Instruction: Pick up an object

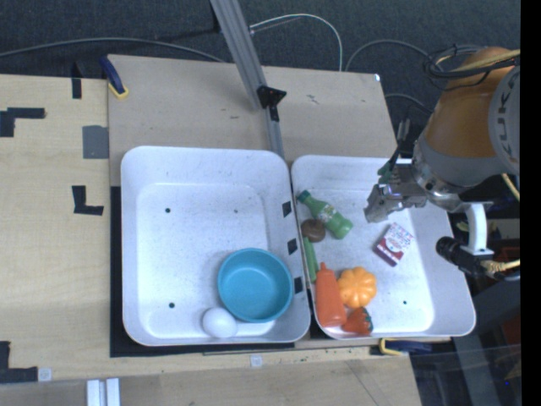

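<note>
My gripper (382,203) hangs over the right bin (439,303), near its upper right part, with nothing seen between its fingers. Just below and right of it lies a small red and white packet (394,244). To its left lie a green bottle (325,216) and a brown round piece (313,230). Near the bin's front stand an orange pumpkin (357,287), an orange-red bottle (329,296) and a small red item (358,320). A thin green stick (310,259) lies along the bin's left wall.
The left bin (169,193) holds a blue bowl (254,284) and a white ball (219,321) at its front right. A grey pole (241,41) slants down to the bins' shared back edge. Cables run behind the bench.
</note>
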Controlling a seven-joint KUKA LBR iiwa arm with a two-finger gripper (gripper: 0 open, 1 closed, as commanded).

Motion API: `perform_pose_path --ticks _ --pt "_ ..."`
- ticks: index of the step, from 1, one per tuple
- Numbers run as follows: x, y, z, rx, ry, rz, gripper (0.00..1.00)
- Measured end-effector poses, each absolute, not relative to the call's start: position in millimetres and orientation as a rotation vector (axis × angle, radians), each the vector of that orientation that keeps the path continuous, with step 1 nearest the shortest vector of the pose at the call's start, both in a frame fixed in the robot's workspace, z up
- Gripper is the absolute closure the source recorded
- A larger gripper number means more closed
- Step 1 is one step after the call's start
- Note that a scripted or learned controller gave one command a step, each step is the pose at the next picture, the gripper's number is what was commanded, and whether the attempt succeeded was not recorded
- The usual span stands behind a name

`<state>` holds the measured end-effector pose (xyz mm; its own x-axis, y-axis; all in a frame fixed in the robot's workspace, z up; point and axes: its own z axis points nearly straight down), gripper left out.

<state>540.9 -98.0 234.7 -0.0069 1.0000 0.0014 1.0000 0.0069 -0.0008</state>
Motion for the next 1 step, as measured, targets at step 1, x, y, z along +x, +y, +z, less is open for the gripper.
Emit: perform_pose_path --ticks 1 --pt "563.0 -49.2 222.0 -2.212 -2.227 0.001 1.00"
